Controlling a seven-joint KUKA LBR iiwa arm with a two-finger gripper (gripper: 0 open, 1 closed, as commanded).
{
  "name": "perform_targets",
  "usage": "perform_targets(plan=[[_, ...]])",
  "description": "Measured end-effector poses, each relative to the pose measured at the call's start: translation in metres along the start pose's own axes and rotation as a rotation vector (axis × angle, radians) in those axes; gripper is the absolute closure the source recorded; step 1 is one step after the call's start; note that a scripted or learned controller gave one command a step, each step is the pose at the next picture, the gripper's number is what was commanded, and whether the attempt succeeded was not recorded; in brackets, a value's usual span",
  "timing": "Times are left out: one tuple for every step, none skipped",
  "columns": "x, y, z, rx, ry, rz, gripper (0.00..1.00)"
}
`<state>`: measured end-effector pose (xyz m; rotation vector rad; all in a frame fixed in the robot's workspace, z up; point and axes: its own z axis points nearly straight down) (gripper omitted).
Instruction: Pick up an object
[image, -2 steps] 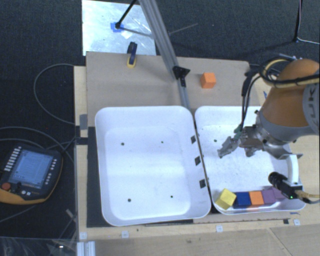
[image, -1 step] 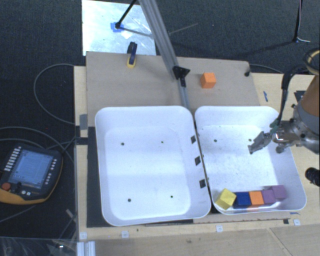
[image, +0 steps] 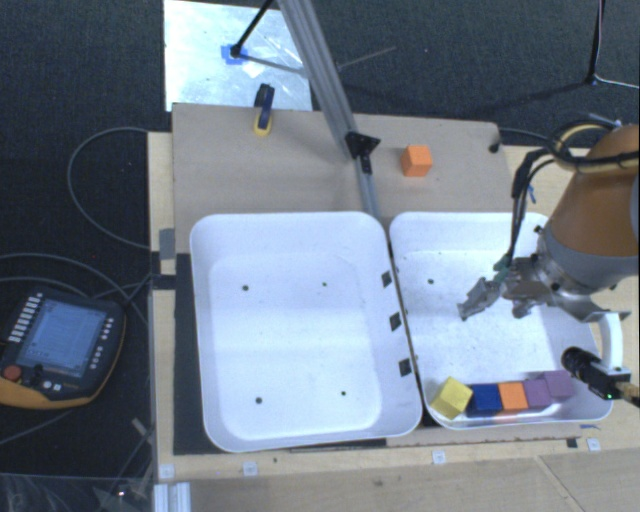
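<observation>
Along the right bin's near wall: a row of blocks is seen, yellow block (image: 451, 397), blue block (image: 486, 398), orange block (image: 513, 395), purple block (image: 547, 388).
Row axis: left-right; the yellow block is turned askew.
Gripper (image: 478, 299): held above the right bin (image: 430, 250), nothing gripped; finger spread cannot be told.
Beyond the bins: an orange cube (image: 417, 160) is seen.

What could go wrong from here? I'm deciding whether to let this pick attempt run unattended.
1. The yellow cube, blue cube, orange cube and purple cube sit packed in a row against the right white bin's near wall; there is little room beside any one.
2. The gripper hovers well short of them and may close on nothing.
</observation>
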<state>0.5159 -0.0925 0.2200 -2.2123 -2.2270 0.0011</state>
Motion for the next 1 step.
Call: perform_targets(plan=[[-0.0044, 0.0262, -0.0454, -0.01, -0.003, 0.001, 0.0]])
